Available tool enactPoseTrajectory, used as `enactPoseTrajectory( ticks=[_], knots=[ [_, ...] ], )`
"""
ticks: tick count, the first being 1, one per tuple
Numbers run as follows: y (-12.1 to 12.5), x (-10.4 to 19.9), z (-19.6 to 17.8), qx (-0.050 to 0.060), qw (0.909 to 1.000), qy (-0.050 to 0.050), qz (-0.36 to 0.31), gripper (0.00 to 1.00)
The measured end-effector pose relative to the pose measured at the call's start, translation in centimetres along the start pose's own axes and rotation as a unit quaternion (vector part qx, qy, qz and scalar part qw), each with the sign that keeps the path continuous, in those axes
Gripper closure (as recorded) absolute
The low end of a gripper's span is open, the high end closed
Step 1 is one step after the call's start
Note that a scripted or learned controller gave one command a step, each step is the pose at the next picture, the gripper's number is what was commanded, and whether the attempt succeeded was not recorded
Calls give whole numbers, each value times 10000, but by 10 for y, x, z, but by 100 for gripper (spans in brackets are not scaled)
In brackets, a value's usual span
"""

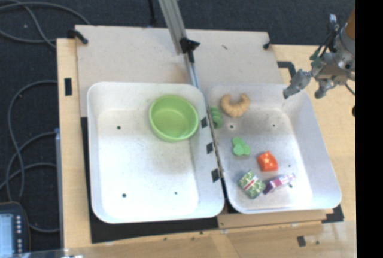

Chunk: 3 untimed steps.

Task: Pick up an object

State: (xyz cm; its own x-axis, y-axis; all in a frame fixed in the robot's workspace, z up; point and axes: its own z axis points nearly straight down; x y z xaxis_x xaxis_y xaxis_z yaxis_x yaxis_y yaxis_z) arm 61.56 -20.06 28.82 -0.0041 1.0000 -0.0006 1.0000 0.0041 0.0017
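We see the arm entering from the right, its gripper (306, 87) poised above the upper right corner of the right bin (311, 149), the two fingers (291, 88) spread apart and grasping nothing. In that bin lie a tan croissant-shaped toy (234, 105), a green piece (240, 147), an orange block (267, 161) and a green patterned cube (251, 184); the left bin (108, 155) holds a green bowl (173, 118).
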Motion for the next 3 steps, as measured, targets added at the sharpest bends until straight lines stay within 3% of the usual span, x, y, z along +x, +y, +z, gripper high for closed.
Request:
enactPoseTrajectory(
  ticks=[1,3],
  knots=[
    [0,0,0,2,10000,-4,0,0],
    [2,7,93,27,10000,-10,9,0]
  ],
)
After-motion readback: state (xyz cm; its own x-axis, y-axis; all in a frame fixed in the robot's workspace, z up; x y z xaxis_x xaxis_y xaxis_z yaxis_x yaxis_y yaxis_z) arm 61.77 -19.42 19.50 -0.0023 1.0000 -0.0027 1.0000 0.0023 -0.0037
